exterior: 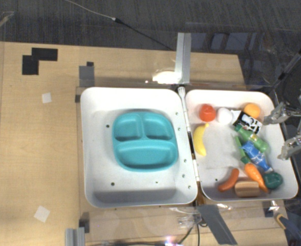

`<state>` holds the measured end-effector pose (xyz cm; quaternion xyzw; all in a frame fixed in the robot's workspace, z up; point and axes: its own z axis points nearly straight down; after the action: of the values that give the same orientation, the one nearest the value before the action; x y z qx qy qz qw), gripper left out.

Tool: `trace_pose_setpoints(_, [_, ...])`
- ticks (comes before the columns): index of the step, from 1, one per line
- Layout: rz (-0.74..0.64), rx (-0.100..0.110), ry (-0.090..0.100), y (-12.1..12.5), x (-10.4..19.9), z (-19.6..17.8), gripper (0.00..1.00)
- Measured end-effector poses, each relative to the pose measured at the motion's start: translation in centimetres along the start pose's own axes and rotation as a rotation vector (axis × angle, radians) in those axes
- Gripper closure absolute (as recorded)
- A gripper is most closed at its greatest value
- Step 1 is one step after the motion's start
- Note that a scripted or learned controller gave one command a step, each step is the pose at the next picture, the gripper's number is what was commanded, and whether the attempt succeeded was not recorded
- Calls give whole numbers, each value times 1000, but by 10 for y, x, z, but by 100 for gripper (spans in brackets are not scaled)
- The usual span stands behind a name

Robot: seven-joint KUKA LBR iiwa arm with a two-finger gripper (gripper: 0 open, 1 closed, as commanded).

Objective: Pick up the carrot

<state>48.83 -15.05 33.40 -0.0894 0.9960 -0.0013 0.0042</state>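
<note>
The carrot [255, 173] is orange with a dark green top and lies slanted near the front right corner of the right bin [214, 160]. It rests between a blue bottle [254, 152] and a brown bread piece [246, 189]. My gripper [283, 132] hovers over the right bin's right rim, up and to the right of the carrot. Its fingers [275, 116] stand apart with nothing between them, so it is open.
A reddish sausage [229, 180], banana [199, 140], red tomato [207, 113], white egg [223, 115], orange fruit [252, 110], black-and-white box [248, 122] and green item [245, 136] share the right bin. A teal divided plate [144, 140] sits in the left bin [97, 147].
</note>
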Motion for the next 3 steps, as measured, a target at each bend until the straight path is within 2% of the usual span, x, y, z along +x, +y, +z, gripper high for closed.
trace_pose_setpoints(1, [-330, -2, 2, -48, -1, 76, 0])
trace_pose_setpoints(2, [-629, -5, 3, -55, -1, 173, 0])
trace_pose_setpoints(3, [-939, 1, -2, -5, -13, 245, 0])
